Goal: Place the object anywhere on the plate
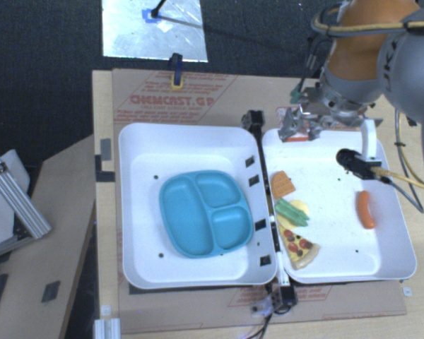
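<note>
1. Cardboard printed with red lettering (171, 99) covers the tabletop (71, 189) under two shallow white bins; beyond the far edge lies dark carpet with a shiny foil sheet (154, 20) on it, and a yellow-and-black clamp (177, 71) sits at the cardboard's far edge.
2. Left bin (138, 147) holds a blue three-compartment plate (205, 212), lying near its middle with nothing on it.
3. Right bin (392, 256) holds toy food: an orange wedge-like piece (283, 184), a green pea-pod piece (292, 211) over something yellow, and a pizza slice (299, 248), all strung along the bin's left wall, plus an orange hot-dog-like sausage (366, 209) near the right wall, well apart from the others.
4. Black clips (254, 181) run down the seam between the bins.
5. An aluminium rail (10, 196) is cut off at the left edge of the view; the yellow item under the pea pod is mostly hidden.
6. Grey arm with its orange band (371, 27) comes in from the upper right, wrist bent downward, with the end effector (300, 126) low over the far-left corner of the right bin.
7. Whether it is open or closed I cannot tell; a red-edged bit shows beneath it, too blurred to identify, and no toy is visibly gripped.
</note>
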You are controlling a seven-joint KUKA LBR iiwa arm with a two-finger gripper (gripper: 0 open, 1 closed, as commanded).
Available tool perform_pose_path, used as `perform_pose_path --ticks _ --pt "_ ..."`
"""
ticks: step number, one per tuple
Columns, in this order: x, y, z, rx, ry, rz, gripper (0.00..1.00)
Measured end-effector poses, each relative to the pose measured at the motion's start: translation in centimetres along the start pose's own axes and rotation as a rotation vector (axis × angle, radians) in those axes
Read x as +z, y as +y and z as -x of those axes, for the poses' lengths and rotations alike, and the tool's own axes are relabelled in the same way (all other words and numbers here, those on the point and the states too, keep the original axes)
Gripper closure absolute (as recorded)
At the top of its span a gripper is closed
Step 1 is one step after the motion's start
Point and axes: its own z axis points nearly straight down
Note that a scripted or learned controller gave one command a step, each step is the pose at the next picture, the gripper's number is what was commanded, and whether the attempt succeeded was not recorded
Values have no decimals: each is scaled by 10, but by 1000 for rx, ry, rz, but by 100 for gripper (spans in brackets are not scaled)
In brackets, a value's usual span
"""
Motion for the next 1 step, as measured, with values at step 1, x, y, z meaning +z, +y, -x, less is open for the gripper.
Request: perform_pose_path --ticks 1 --pt "6 15 -53 0 0 1 100"
